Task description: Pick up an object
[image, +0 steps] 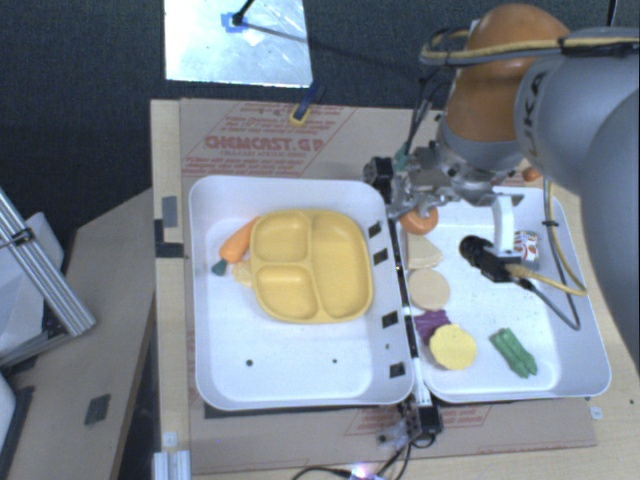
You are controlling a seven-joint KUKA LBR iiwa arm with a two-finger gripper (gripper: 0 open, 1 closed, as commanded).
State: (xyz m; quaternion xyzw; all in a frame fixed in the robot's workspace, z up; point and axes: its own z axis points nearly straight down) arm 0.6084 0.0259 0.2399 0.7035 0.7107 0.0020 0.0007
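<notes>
The KUKA arm point(560, 88) enters from the right and dominates the upper right of the camera view, its orange band above the wrist, bent down over the far end of the right bin point(575, 368). The left bin point(215, 348) sits just beside it, the two sharing a clipped centre rim, presumably so items can be moved from one to the other.

A yellow divided plate point(305, 265) lies flat in the middle of the left bin. An orange carrot point(237, 240) lies tucked against the plate's far-left edge, partly under it, which would make it awkward to grasp.

The gripper point(418, 208) hangs low at the far-left corner of the right bin, just above an orange round piece point(420, 221). Whether it is spread or closed cannot be told; the wrist hides it.

The candidate objects lie loose in the right bin, mostly along its left side: two pale tan discs point(428, 286), a purple piece point(432, 322) touching a yellow disc point(453, 347), and a green vegetable point(513, 351) set apart toward the near right. A small red-and-white can point(526, 247) stands near the far wall beside a black cable fitting.

Judgement: the orange round piece is the likely target; nothing is seen held.
</notes>
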